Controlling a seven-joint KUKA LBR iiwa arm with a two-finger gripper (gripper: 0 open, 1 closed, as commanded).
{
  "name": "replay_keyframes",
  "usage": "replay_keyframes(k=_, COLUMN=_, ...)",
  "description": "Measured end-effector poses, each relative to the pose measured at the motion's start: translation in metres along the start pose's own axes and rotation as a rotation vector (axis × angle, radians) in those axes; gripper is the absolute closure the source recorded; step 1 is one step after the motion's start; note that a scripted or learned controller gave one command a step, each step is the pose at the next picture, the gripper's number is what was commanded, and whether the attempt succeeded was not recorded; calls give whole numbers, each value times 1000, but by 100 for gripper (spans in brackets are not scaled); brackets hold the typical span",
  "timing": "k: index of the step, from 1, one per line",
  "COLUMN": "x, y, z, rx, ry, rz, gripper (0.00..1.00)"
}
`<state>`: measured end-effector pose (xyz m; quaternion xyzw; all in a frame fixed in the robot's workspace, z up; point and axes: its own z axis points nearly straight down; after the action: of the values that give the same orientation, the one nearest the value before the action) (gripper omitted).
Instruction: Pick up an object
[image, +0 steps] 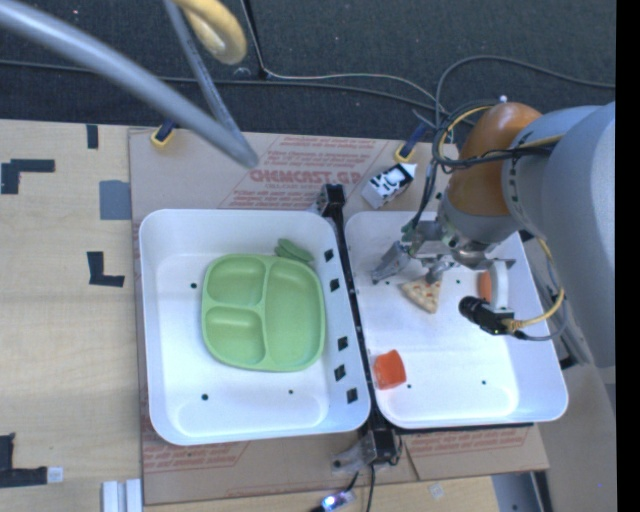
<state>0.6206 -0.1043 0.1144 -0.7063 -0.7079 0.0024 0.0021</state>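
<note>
Orange block (389, 369): small, blocky, near front of right white bin (470, 400)
Tan pizza-slice toy (423, 294): lying mid-bin, directly below the fingertips, tip pointing forward
Gripper (412, 262): metal fingers spread, poised above the slice, gripping nothing
Green divided plate (264, 311): left bin

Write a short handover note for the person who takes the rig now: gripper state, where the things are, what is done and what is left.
Gripper: low in the right bin, near its far left part; no object seen between its fingers.
Pizza-slice toy: on the right bin floor, just beside the gripper.
Orange block: right bin, near the front left.
Orange stick-shaped piece: right bin, under the wrist.
Green divided plate: left bin, with a small green piece at its far edge.
Done: nothing lifted yet.
Left: grasp one object and raise it.
</note>
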Motion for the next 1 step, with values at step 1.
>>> replay_keyframes(k=1, x=0, y=1, z=-13, rx=-3, ry=0, rz=-1, gripper=100)
